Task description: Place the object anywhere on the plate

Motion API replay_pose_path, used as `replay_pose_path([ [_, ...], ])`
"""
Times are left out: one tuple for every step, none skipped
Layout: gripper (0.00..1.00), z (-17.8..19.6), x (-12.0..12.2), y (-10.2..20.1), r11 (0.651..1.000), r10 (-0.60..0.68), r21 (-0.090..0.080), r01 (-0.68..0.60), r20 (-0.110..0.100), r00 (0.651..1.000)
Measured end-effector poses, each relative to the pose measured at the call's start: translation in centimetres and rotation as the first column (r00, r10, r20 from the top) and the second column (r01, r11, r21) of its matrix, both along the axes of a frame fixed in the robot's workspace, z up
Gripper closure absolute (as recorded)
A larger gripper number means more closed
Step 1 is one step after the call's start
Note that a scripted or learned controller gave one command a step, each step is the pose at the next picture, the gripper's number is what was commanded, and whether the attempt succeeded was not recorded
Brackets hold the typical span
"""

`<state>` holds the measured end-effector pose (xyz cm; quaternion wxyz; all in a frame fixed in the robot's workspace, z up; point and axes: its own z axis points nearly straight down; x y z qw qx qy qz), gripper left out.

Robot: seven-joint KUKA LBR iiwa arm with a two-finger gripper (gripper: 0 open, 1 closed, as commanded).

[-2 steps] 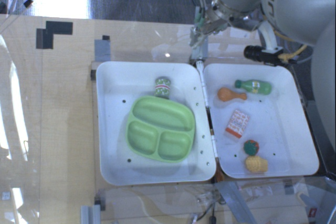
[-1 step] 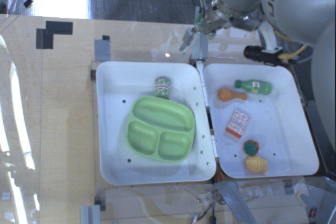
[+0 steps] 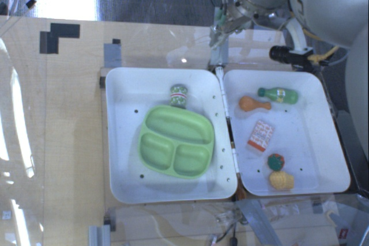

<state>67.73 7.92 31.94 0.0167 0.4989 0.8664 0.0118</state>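
With the gripper [image 3: 218,31] at upper centre, jaw state indeterminable, choose an object such as the small can [image 3: 179,95] just above the green plate [image 3: 176,140], then descend vertically.

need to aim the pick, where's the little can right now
In the camera view the little can stands in the left bin, just beyond the far edge of the green plate.
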Motion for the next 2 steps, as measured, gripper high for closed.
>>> replay_pose_path([
  [0.00,0.0,0.0,0.0,1.000,0.001,0.000,-0.001,0.000,1.000],
  [1.00,1.2,0.2,0.1,1.000,0.004,0.000,-0.004,0.008,1.000],
])
